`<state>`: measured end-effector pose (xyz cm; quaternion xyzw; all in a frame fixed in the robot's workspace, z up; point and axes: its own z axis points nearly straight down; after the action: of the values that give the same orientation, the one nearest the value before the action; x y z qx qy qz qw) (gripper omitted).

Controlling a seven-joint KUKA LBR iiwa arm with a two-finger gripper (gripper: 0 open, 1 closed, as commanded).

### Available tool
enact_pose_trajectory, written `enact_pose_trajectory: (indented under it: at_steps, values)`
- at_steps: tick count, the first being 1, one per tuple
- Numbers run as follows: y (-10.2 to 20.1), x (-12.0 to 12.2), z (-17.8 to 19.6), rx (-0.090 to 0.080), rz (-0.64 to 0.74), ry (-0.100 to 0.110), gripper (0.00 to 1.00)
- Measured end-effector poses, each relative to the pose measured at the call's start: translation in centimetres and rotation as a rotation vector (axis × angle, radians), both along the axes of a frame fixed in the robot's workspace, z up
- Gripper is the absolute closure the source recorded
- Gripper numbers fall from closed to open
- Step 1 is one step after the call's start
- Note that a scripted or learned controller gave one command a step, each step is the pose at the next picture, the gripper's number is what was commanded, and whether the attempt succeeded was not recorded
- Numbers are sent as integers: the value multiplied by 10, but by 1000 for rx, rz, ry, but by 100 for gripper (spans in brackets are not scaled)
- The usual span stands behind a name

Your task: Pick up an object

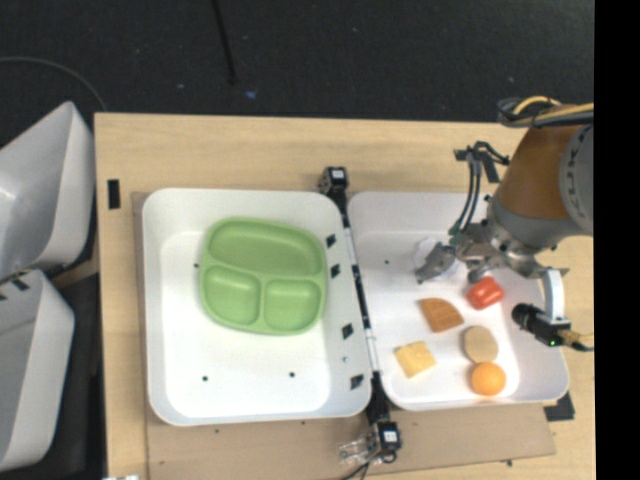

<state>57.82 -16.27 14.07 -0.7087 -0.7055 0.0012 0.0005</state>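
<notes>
orange ball [487,378] at bin's [400,228] front, gripper [437,264] behind it

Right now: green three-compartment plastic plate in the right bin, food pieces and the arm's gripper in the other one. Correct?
Not quite. The camera view shows the green three-compartment plastic plate in the left white bin, not the right. The food pieces and gripper are in the right white bin.

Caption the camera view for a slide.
Arm's gripper over right bin of food items; green plate in left bin.
</notes>
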Motion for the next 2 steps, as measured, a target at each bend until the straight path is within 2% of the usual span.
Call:
enact_pose_trajectory:
  at_steps: [1,2]
  values:
    - [-1,1,14,-1,-4,-6,100]
    - [-9,-4,63,-1,-1,-8,100]
